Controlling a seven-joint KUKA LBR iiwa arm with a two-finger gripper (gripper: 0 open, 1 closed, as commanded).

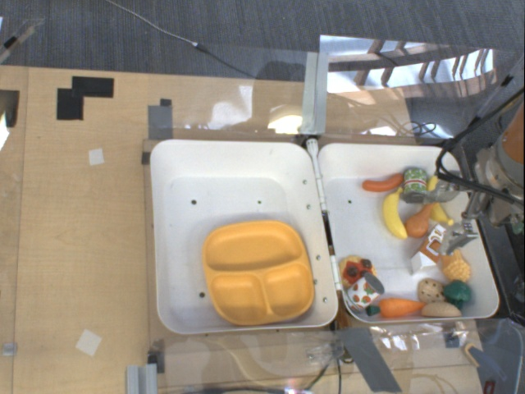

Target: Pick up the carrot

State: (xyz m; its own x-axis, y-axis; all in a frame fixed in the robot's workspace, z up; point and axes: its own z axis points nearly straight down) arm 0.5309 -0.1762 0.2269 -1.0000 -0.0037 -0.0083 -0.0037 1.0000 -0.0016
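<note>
Gripper (pixel 454 213) low in right bin (pixel 353 171), over the toy pile; open or closed, can't tell. Carrot (pixel 399 307) lies near, toward the front wall, apart, not grasped.

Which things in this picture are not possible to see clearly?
- Gripper, camera view: its fingers are small and lie over the toys, so their state is unclear.
- Arm: cut off by the right edge.
- Items beside the carrot in the right bin: crowded and too small to name.
</note>
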